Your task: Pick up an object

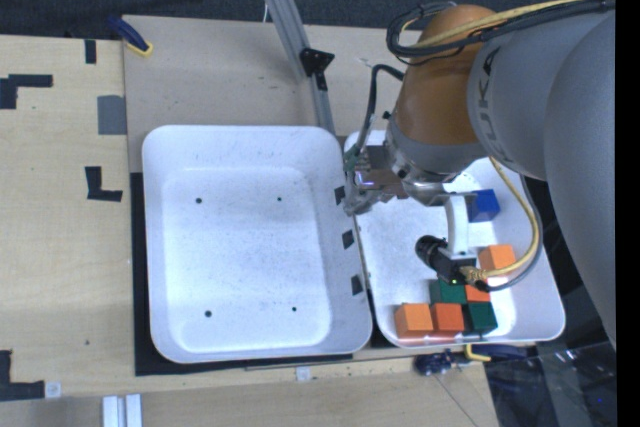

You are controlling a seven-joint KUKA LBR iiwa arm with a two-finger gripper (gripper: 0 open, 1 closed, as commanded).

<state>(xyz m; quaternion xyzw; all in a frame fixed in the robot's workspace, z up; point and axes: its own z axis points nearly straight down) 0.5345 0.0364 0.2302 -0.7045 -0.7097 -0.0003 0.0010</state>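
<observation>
You get one partial text: dark letters "UK" on the arm's grey housing, cut off by the curve. No other readable text, labels or numbers.

**Blocks in the right bin**

Look at the lower right of the frame. You see two orange blocks side by side, a green block just beside them, another orange block above, and a blue block higher up.
</observation>
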